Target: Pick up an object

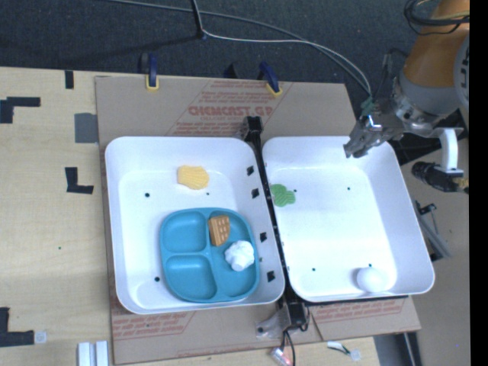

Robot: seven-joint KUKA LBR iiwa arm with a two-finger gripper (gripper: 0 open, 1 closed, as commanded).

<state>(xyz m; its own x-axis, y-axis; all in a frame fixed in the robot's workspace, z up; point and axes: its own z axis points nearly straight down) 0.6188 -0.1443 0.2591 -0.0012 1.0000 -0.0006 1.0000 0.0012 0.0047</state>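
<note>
The end effector (358,148) hangs over the far right corner of the right bin (335,204). Its dark tip is too small and blurred to tell how far apart it stands, and nothing shows in its grip or touching it.

From there the likely trouble is the long reach to anything worth taking. The nearest candidate, a small green object (283,196), lies against the bin's left wall, so a descent there could strike the rim or the divider between the bins. The white ball (373,279) sits in the near right corner (white on white, and round), apt to roll from a closing grasp. The yellow piece (193,177), waffle-like piece (219,229) and white lump (239,255) lie in the left bin (122,204), the last two on a blue tray (183,277).
</note>
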